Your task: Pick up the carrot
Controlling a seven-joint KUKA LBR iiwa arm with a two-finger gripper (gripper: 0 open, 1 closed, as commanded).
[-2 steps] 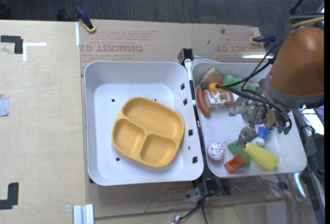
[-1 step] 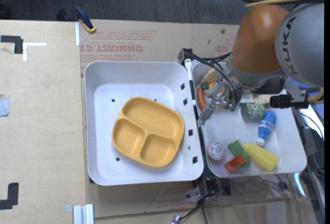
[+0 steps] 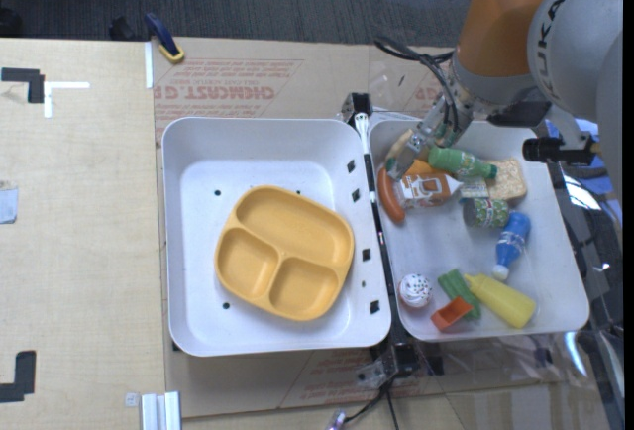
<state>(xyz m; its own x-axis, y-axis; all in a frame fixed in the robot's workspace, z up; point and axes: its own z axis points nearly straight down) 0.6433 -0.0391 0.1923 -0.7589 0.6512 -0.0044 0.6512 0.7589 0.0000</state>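
White bins, two, side by side on the desk [image 3: 79,220]. Left bin [image 3: 188,151] holds one yellow divided plate [image 3: 284,253] with three compartments. Right bin [image 3: 555,250] holds the clutter: one carrot [image 3: 390,197], orange-red, lying along the bin's left wall near the far end, just beside an orange-labelled carton [image 3: 428,188]; one green bottle [image 3: 461,161] on its side; one tan cracker-like square [image 3: 509,179]; one green-labelled can [image 3: 486,211]; one small blue bottle [image 3: 510,242]; one yellow squeeze bottle [image 3: 502,300]; one white ball with dark spots [image 3: 415,290]; one green piece [image 3: 455,282] and one red-orange piece [image 3: 451,315] near the front. One arm, grey with an orange band, reaches in from the right; end effector [image 3: 428,133] sits low over the right bin's far-left corner, near the carrot and carton. Finger state: cannot tell. Carrot lies in the bin, not lifted.
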